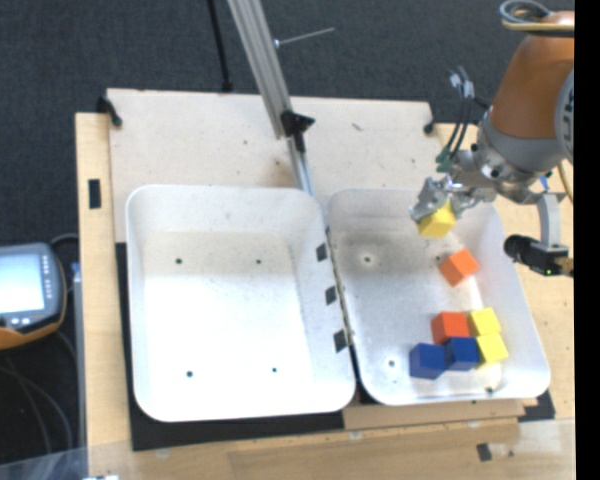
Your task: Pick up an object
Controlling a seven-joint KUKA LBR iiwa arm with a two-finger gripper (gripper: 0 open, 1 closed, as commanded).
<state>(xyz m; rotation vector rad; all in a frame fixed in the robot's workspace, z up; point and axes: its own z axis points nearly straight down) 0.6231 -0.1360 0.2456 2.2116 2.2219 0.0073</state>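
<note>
fingers (pixel 432 208): closed on the yellow block (pixel 437 221), which sits at their tips | block location: raised over the right bin (pixel 380 230), up-view of the orange block (pixel 459 266) | relation: block already between fingers, long axis unclear | judgement: lift looks underway

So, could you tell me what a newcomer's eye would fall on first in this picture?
Probably the yellow block at the tip of the gripper, raised over the far side of the right bin. Next, the bright cluster of orange, yellow and blue blocks in that bin's near right corner, with a lone orange block just beyond it.
</note>
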